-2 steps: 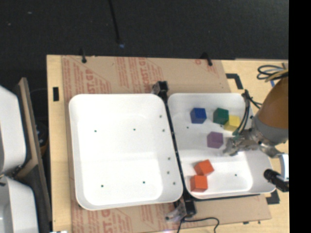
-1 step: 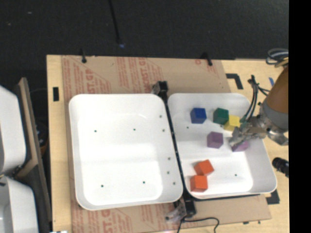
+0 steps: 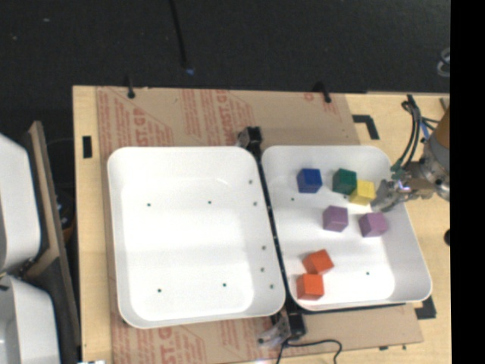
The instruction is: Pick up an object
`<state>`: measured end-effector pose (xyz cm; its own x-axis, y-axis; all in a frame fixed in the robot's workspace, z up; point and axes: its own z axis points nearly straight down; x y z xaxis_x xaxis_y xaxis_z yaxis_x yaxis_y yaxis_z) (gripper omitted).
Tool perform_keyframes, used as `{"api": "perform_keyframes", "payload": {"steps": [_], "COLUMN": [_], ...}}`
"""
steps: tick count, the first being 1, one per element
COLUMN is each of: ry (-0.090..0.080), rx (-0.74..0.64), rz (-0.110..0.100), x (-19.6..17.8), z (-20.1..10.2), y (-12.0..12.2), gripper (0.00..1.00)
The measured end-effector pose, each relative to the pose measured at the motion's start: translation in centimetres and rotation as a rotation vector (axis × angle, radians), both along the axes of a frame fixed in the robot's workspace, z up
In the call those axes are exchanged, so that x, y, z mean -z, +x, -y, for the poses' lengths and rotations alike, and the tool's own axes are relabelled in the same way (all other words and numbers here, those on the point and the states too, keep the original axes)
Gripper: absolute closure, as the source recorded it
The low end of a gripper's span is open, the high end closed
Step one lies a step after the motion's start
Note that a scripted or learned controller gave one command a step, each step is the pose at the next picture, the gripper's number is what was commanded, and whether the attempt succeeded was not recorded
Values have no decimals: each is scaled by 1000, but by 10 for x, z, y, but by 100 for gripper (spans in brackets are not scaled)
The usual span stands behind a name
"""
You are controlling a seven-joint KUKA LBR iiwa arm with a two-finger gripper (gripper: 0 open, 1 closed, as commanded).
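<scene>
The right bin [image 3: 394,279] holds several small blocks: a blue one [image 3: 308,180], a green one [image 3: 345,180], a yellow one [image 3: 364,192], two purple ones [image 3: 335,218] [image 3: 372,224] and two orange ones [image 3: 318,262] [image 3: 310,286]. My gripper [image 3: 388,196] reaches in from the right edge and hovers just right of the yellow block, above the right purple block. Nothing shows between its fingers.
The left bin [image 3: 121,203] lies beside the right one on a cardboard-covered bench [image 3: 174,116]. Cables and the arm's wrist [image 3: 432,165] stand at the right edge. A white and wooden fixture [image 3: 23,226] stands at the far left.
</scene>
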<state>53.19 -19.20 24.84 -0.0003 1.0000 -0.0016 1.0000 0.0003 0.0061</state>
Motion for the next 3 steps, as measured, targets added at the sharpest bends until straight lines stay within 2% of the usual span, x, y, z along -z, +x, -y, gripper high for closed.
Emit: {"api": "perform_keyframes", "payload": {"steps": [1, 2, 3], "ry": [1, 2, 2], "rx": [0, -4, -4], "rz": [-4, -5, -6], "x": [-13, -20, -9], "z": [0, -51, -108], "y": [0, 21, 39], "gripper": [100, 100, 100]}}
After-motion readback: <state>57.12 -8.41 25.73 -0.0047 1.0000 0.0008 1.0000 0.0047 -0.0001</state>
